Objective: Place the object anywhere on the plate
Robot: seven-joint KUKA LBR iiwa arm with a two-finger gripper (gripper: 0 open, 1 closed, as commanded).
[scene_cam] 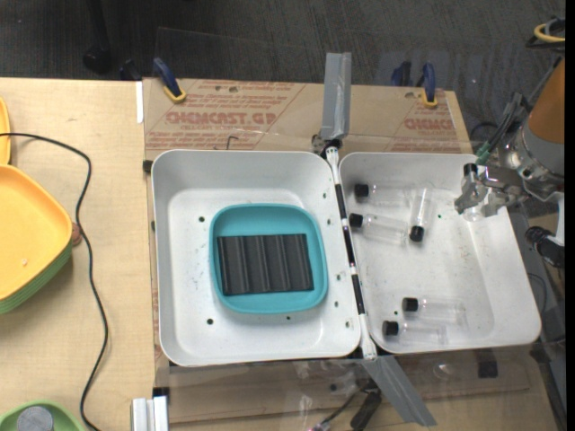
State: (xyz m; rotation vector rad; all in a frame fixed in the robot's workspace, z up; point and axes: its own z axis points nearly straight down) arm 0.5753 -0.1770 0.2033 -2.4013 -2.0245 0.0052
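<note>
Hanging over the far right edge of the right bin point(517, 268), the gripper point(474, 196) sits at the end of the grey arm with its orange band point(550, 115). It is small and partly blurry here, so I cannot tell how it is set. Nothing seems to be caught in it.

The things to pick up are little clear tubes with black caps, and they lie flat in the right bin. One tube point(381, 191) lies near the top left of that bin. Another tube point(375, 225) lies just below it. A third tube point(418, 215) stands more up and down beside them, cap at the bottom. Two more lie near the bottom: one tube point(431, 308) and, just under it, one more tube point(415, 329).

The plate point(268, 260) is teal with a dark ribbed middle. It rests in the left bin point(180, 241), and no tube lies on it yet.

I think the job is at its very first step: getting to a tube. The next move calls for sliding left and going down over one tube. The tubes are round and see-through, so one could roll or slip away. The third tube looks closest to the gripper, so it may be the easy pick.
</note>
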